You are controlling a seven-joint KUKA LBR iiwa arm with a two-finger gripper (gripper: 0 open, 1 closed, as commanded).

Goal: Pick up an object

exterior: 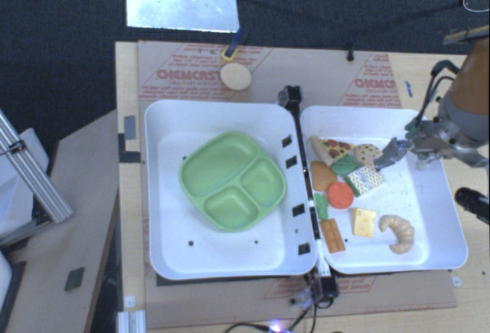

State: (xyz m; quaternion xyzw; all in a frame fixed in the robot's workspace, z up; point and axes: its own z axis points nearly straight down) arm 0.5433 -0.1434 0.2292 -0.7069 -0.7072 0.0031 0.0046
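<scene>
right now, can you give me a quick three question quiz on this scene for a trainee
1. True or false: the green divided plate sits in the left bin.
2. Which item lies nearest the right bin's front right corner? A) croissant B) pizza slice C) cheese wedge
3. Fill in: the gripper is over the ___ bin.

Key: 1 true; 2 A; 3 right

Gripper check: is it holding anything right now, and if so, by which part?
Cannot be told. The gripper hangs low over the right bin, beside the cookie and checkered block, but no item shows between its tips.
</scene>
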